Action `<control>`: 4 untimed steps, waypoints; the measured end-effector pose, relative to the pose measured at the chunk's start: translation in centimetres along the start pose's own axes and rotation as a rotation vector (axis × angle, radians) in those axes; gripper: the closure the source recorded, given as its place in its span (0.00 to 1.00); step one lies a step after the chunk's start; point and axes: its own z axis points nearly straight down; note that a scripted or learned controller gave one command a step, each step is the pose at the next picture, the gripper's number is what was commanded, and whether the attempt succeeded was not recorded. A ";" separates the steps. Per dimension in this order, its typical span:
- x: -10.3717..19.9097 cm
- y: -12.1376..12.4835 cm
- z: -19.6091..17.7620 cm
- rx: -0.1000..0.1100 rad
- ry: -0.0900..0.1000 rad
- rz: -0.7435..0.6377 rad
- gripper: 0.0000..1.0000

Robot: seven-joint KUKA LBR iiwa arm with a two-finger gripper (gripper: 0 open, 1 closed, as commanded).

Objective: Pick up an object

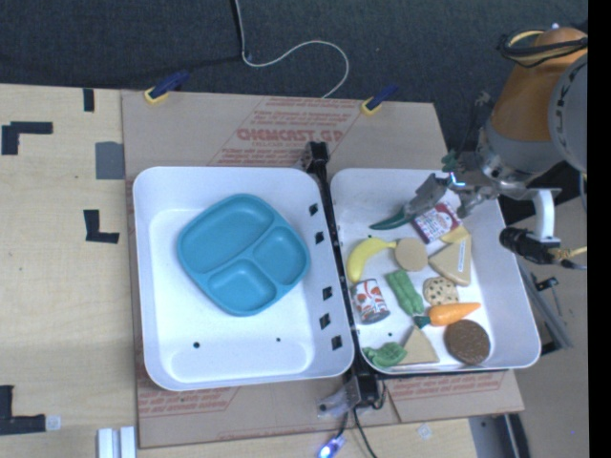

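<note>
Biggest thing going is the cardboard sheet (277,127) under everything, with the two white bins parked on it side by side. The left bin (158,256) has a blue divided plate (243,253) sitting a bit tilted in the middle, three compartments.

The right bin (516,322) is where all the toy food lives. The arm (535,93) comes in from about 2 o'clock, orange band up top, and the gripper (430,197) hangs over the bin's 12 o'clock area. Honestly can't tell from this angle if the fingers are apart or pinched together, it's just a grey blur over the stuff.

Right under and beside the gripper: a dark green pepper-ish thing (389,222) pointing toward 9 o'clock and a red-and-white packet (435,223). Can't say whether it's touching either.

Rest of the pile, going down from there: yellow banana (366,254) at the bin's 9 o'clock side, a tan round cracker (411,254), a cheese wedge (456,260), a green pea pod (405,292), a small red-labelled can (370,301), a cookie (440,290), an orange carrot (452,313), a brown round patty (468,342) at 5 o'clock, a sandwich triangle (419,346), and a leafy green bit (385,355) at 7 o'clock.
</note>
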 end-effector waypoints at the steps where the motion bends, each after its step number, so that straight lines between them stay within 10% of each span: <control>1: 1.5 -1.7 -18.1 -0.018 -0.003 -0.002 0.00; 2: 1.5 -1.8 -18.0 -0.002 -0.002 -0.001 1.00; 4: 6.1 -11.3 -34.4 -0.009 0.000 -0.003 1.00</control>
